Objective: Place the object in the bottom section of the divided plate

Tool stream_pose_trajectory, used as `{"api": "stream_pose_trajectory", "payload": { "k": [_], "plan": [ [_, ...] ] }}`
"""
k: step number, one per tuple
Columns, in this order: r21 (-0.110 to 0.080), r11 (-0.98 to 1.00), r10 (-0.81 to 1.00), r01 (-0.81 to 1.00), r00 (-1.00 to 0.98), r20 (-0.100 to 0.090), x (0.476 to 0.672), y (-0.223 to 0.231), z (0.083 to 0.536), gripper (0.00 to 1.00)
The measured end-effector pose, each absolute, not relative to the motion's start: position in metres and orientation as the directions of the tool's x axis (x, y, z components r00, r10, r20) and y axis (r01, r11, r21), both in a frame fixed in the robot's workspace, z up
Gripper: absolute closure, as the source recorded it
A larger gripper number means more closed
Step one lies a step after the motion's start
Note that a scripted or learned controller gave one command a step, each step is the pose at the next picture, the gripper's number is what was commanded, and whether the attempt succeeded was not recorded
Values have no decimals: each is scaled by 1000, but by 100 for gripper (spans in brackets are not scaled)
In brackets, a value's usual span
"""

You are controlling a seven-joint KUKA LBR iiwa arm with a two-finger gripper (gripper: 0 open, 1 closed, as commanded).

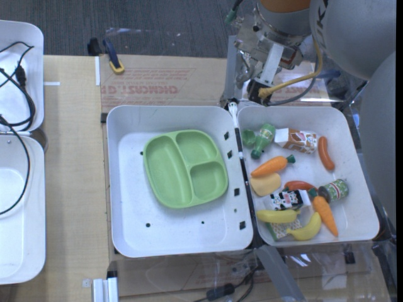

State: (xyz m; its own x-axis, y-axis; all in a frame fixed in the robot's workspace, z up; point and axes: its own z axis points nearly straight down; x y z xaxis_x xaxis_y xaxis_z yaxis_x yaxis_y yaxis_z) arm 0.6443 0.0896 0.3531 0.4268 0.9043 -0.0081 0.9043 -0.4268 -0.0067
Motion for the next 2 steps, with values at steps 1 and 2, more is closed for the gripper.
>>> {"api": "stream_pose_trajectory", "payload": {
  "k": [1, 2],
  "plan": [
    [-5, -530, 848, 848, 530, -8, 660, 114, 314, 100],
    [-3, -659, 752, 752, 659, -9, 536, 77, 348, 100]
  ]
}}
